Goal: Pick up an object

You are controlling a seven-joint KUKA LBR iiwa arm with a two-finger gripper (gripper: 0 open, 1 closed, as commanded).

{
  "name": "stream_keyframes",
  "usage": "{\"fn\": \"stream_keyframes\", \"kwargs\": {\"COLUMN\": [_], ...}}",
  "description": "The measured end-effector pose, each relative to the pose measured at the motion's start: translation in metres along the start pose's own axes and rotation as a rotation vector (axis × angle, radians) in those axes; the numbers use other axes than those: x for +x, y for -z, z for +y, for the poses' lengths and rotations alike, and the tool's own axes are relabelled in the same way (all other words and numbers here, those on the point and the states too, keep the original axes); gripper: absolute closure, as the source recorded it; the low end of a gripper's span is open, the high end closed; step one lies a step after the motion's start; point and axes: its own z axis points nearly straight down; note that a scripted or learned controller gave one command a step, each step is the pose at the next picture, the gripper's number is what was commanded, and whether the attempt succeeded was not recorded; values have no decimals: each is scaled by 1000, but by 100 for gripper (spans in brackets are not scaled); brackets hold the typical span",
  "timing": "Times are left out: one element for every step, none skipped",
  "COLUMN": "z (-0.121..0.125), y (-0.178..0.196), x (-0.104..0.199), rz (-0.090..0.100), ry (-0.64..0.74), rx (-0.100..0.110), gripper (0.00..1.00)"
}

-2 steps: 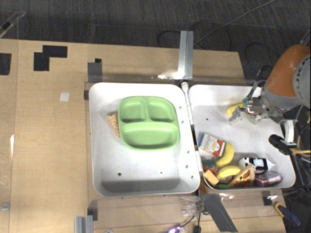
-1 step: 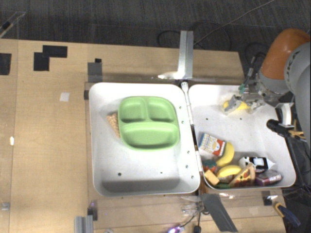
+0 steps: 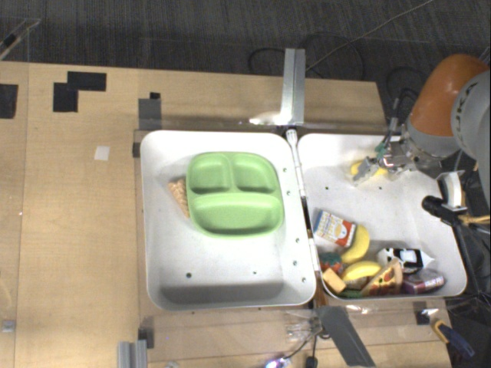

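One shaky pinch, easy to lose

Down at far end of right bin (image 3: 460, 282) w/ pincer (image 3: 383, 162) low beside small yellow object (image 3: 366, 169), touching or nearly. Can't tell if spread or pinching. Risk: edge-only contact, so object slips or skids off on lift. Also close to bin wall; could clip rim. Banana pile (image 3: 357, 257) well apart, no snag.

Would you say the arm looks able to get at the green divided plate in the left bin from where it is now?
Probably yes. The green divided plate lies face up in the left bin with nothing on top of it. The gripper sits over the right bin, so it would have to cross the divider between them.
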Motion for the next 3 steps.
{"fn": "stream_keyframes", "kwargs": {"z": [3, 4, -9], "y": [14, 14, -1], "x": [1, 1, -24], "rz": [0, 0, 6], "ry": [2, 2, -336], "rx": [-8, -9, 7], "gripper": [100, 0, 0]}}
